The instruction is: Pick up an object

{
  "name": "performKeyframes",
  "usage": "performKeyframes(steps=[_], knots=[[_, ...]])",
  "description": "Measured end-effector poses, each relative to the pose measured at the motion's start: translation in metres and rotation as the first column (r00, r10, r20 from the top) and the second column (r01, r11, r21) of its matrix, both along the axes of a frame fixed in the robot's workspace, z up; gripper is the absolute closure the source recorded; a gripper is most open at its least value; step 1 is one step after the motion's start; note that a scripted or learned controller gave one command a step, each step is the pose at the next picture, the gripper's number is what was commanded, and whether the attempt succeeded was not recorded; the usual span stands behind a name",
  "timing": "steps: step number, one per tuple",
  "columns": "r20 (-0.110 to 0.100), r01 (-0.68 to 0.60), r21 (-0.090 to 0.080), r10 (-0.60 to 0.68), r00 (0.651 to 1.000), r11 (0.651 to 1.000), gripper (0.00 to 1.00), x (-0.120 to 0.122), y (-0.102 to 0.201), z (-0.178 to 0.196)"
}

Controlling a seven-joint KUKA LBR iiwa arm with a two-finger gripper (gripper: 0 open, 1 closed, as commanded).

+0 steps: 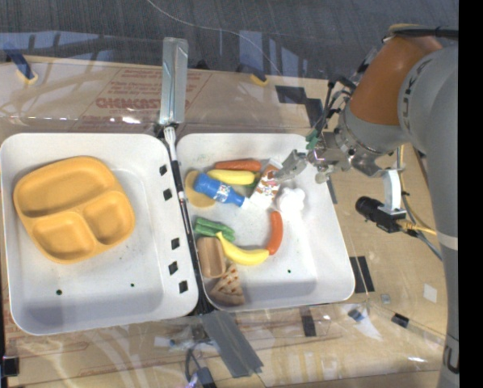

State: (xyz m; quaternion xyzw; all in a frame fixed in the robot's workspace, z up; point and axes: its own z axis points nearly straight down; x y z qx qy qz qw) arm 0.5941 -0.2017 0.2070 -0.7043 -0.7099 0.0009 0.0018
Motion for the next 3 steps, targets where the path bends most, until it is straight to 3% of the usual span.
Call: performKeyframes(steps=[1,2,3], knots=[[-0.007,0.036,0.002,-0.036,0.999,0.999,0.00,-0.036,0.065,-0.072],[0.003,-0.192,-0.001,0.192,0.981,0.981,0.00,-0.034,0.047,-0.064],[0.003,-0.191,-0.001,0.191,0.982,0.982,0.00,-0.034,0.047,-0.064]])
